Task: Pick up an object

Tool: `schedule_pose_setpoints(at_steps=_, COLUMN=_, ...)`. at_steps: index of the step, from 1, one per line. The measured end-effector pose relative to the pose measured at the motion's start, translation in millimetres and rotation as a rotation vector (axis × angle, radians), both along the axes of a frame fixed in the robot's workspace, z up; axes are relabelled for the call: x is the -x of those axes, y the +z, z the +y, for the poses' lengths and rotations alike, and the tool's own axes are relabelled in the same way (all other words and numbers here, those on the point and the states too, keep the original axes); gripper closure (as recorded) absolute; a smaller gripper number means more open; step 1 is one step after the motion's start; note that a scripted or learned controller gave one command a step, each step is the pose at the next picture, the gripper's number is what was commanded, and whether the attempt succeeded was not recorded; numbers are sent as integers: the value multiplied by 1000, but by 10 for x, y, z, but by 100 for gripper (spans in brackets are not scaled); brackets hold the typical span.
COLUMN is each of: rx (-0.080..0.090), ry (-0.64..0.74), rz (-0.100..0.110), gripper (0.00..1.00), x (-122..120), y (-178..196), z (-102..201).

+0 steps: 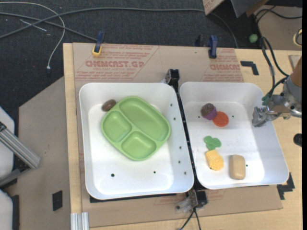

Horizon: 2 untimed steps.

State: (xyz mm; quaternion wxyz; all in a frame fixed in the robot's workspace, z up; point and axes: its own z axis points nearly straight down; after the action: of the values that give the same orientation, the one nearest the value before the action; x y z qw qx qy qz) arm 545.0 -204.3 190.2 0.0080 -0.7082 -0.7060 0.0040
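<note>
On the far left, loose cables [33, 13] trailed over dark carpet, and a cardboard sheet [122, 61] covered the bench, held by two blue clamps [99, 41] along its far edge. Red print on the cardboard read "CHEMCAST GP", repeated near the right clamp, where it was partly cut off.

The left bin [96, 176] held a green divided tray [136, 127] set at a slant near its middle. A small brown piece [109, 105] lay just beside the tray's far-left corner. The near part of this bin lay bare, with free floor also along its left wall.

The right bin [273, 152] stood touching the left one along a black seam. In it, a purple lump [208, 110] touched an orange disc [220, 120] toward the far side. Nearer, a green leafy piece [211, 142] sat just above a yellow corn-like piece [215, 160], and a tan block [237, 166] lay near the front rim. The middle and right of the floor stayed open.

The gripper [259, 117] hung over the right bin's right rim, well apart from every item, nothing seen between its fingers; whether they stood apart or together could not be told.
</note>
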Motion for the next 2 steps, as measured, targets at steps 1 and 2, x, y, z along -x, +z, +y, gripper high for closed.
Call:
schedule_pose_setpoints(at_steps=1, rx=3, ry=4, rz=-11, gripper=0, x=-29, y=64, z=6)
schedule_pose_setpoints(at_steps=2, rx=1, ry=3, rz=-6, gripper=0, x=67, y=-452, z=47)
